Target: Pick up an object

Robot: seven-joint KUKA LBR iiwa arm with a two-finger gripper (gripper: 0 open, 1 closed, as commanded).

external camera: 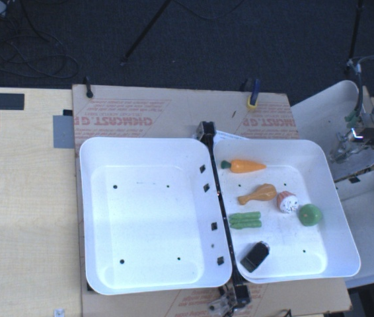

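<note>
The right bin [337,197] holds several small objects. An orange carrot-shaped toy [243,166] lies near its back wall. A tan drumstick-shaped piece [258,193] sits in the middle, beside a white and red ball [287,202] and a green ball [310,214]. A green ribbed piece [245,220] lies close to the divider. A black block [256,256] rests tilted near the front edge.
The left bin [84,197] stands beside the right one, with a black divider rail [217,197] between them. Both rest on a cardboard sheet [141,114]. Metal hardware [355,137] and a white curved cover [326,107] stand beyond the right bin's far right corner.
</note>
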